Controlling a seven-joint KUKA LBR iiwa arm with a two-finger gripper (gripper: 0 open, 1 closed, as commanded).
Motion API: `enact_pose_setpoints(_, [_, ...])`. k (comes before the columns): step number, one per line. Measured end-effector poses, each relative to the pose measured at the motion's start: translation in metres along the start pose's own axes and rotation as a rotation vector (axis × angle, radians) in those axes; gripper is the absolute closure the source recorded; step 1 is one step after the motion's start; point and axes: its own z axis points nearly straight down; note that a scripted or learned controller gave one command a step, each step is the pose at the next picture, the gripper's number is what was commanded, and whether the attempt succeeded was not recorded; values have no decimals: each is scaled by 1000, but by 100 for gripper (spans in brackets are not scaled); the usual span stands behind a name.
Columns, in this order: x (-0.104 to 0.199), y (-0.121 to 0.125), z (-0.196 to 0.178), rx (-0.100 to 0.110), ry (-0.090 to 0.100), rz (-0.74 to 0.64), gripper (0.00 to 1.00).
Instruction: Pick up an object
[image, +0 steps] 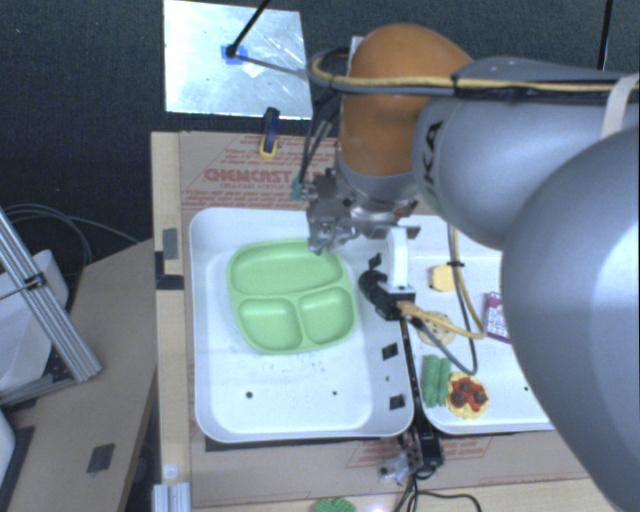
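The grey arm (540, 190), smooth with an orange band, covers much of the right side. On the tabletop (120, 340), the left white bin (215, 400), shallow and glossy with rounded corners, holds a pale green plastic tray (292, 296) with three compartments. The right white bin (500, 410) holds a green ridged piece (436, 380), a red and yellow item (467, 394), a small yellow piece (443, 277) and a purple-edged packet (494, 315). The metal hand (325, 238) sits at the tray's upper right rim; whether it is spread or pressed together cannot be told.
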Motion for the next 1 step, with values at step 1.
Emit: enact_pose_setpoints(1, [71,-4,72,8,0,-10,100])
